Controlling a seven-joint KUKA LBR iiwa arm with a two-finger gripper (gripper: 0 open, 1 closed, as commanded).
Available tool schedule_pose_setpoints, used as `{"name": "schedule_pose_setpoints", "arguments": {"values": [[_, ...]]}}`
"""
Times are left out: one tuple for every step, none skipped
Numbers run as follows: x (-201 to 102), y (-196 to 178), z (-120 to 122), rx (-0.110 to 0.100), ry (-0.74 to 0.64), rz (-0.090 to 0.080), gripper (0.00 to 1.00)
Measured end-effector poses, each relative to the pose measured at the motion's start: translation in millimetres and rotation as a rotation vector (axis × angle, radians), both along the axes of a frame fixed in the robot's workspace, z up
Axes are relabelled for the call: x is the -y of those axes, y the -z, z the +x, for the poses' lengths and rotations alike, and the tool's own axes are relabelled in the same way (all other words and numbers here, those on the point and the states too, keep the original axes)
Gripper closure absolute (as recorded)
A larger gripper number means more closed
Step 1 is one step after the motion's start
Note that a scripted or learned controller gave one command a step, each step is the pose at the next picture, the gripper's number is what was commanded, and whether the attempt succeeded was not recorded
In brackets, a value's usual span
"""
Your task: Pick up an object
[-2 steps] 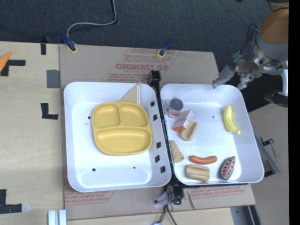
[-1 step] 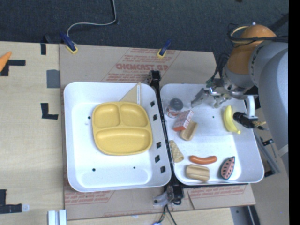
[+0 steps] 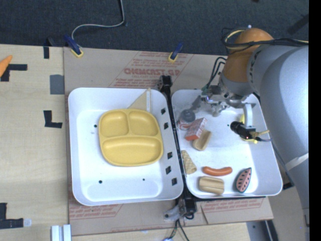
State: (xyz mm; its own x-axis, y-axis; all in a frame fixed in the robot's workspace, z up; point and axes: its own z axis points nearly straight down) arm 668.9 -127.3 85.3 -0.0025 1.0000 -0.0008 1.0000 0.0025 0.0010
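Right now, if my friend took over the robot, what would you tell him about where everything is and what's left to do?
Gripper: over the back of the right bin, close to a small grey cup. I can't tell whether it is open or shut.
Things: the cup, a red-and-white packet, a sausage and a bread roll all lie in the right bin. A yellow plate sits in the left bin.
Done: nothing looks picked up yet.
Left: grab one object and lift it.

Fixed overhead camera, slanting down on both white bins (image 3: 120,187).
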Motion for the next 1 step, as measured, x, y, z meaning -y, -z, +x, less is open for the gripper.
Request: {"name": "schedule_pose_setpoints", "arguments": {"values": [[-23.9,0.4,-0.4,-0.001,0.001,0.0,0.0]]}}
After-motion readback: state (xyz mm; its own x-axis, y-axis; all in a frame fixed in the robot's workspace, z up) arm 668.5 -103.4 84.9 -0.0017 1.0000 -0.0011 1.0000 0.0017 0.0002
